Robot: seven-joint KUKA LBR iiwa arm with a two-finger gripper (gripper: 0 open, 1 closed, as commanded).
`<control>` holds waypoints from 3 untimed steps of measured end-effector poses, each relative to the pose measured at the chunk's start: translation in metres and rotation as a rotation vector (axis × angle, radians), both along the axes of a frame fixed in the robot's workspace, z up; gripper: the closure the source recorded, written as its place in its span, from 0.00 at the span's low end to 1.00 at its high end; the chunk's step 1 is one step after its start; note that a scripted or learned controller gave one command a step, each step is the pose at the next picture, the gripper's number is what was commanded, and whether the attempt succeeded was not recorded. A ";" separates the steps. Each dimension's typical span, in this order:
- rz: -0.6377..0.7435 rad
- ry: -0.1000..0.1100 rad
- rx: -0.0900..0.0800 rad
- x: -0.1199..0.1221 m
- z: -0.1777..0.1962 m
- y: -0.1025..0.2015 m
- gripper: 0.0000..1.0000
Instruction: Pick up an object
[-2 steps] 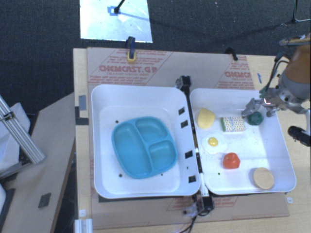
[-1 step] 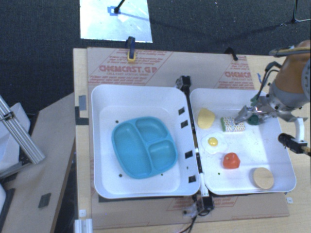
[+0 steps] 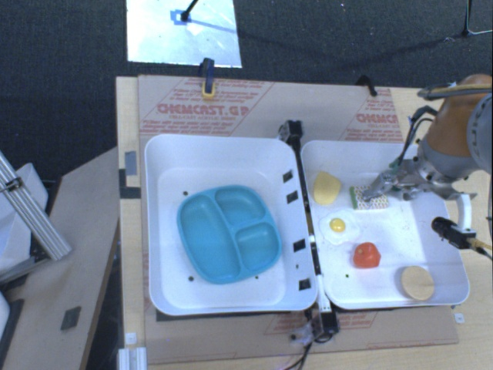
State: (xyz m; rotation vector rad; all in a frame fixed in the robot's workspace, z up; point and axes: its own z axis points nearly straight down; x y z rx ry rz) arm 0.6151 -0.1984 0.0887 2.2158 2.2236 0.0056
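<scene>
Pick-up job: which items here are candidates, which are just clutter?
Candidates, right bin: yellow wedge, green-edged sponge under the gripper, fried egg, red pepper, tan disc.

Clutter: blue divided tray in left bin, yellow clamp.

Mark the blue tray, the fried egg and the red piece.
blue tray [image 3: 202, 233]: camera view, floor of its large left compartment.
fried egg [image 3: 337, 225]: camera view, on the yolk.
red piece [image 3: 367, 256]: camera view, middle of its top.
</scene>
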 end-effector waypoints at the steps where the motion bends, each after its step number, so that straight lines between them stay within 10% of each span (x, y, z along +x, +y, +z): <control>1: 0.004 -0.017 -0.006 0.005 0.016 0.000 1.00; 3: 0.002 -0.004 -0.004 0.008 0.146 -0.005 1.00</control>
